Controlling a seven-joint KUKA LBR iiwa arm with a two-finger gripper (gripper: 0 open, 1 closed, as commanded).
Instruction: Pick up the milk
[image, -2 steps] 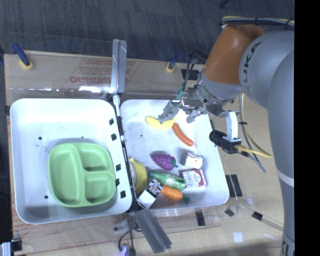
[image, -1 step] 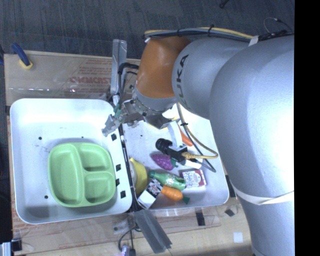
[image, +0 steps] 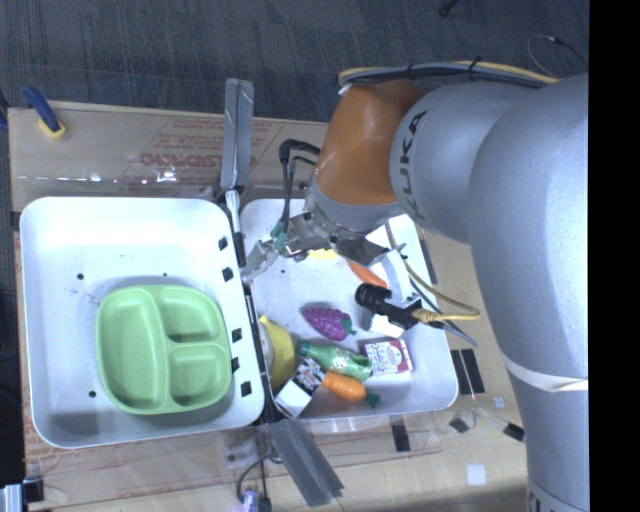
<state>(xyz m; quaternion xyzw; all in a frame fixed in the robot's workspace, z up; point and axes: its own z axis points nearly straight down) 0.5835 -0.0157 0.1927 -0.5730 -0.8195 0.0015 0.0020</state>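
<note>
Milk (image: 388, 357), a small carton with a red label, lies in the right bin (image: 437, 388) near its front right corner, just beside a green bottle (image: 335, 357) and an orange carrot (image: 345, 387). Purple grapes (image: 327, 321) sit further back. The gripper (image: 268, 248) hangs over the bin's back left corner, well apart from the carton; whether it is open or closed cannot be told. A green tray (image: 163, 347) rests in the left bin (image: 60, 225).

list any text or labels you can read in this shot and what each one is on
"KUKA", seen sideways, partly cut off: on the grey arm beside its orange band.
Red print on the cardboard sheet behind the bins: too faint to read.
Label on the small red-and-white milk carton in the right bin: too small to read.
Black-and-white box at that bin's front edge: markings unreadable.
</note>
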